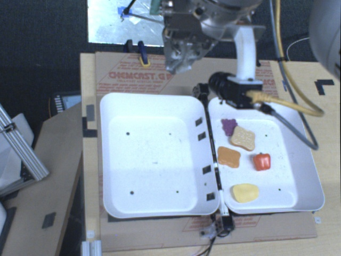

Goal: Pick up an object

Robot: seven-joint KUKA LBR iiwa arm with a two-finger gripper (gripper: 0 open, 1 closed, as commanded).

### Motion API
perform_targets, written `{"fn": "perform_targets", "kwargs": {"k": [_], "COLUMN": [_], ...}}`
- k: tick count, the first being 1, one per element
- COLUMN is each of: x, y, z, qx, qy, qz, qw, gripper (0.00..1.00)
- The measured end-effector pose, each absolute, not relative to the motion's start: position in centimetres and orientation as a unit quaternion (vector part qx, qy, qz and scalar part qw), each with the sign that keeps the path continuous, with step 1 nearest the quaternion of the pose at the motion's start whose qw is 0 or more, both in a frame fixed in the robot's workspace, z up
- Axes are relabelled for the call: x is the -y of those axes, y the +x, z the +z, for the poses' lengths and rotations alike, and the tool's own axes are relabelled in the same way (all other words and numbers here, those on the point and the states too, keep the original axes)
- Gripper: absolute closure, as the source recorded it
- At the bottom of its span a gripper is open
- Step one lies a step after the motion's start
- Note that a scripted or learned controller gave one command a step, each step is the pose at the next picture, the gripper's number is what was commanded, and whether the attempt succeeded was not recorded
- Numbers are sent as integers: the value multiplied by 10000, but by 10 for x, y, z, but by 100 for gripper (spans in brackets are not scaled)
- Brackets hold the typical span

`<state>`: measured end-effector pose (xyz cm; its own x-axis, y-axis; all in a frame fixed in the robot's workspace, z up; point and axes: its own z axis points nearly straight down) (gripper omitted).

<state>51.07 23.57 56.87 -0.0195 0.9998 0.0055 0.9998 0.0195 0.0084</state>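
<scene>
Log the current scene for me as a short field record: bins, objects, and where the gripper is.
left bin: white, shallow, no objects seen in it
right bin: white, shallow, holds five small items
purple item: far end of right bin, touching the tan item
tan item: bread-like slice, centre of bin
orange item: near the divider between the bins
red item: right of the orange item
yellow item: near end of bin
gripper: raised above the far edge of the left bin, nothing seen held
</scene>
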Motion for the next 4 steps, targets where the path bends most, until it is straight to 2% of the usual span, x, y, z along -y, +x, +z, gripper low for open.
{"fn": "perform_targets", "kwargs": {"k": [1,2,3,4], "x": [-236,-236,-236,-236], "y": [511,511,511,511], "z": [568,580,579,591], "qx": [-7143,-7154,-7158,-7169], "qy": [6998,6987,6983,6972], "qz": [45,61,57,74], "qw": [8,12,10,13], "gripper": [0,100,0,100]}}
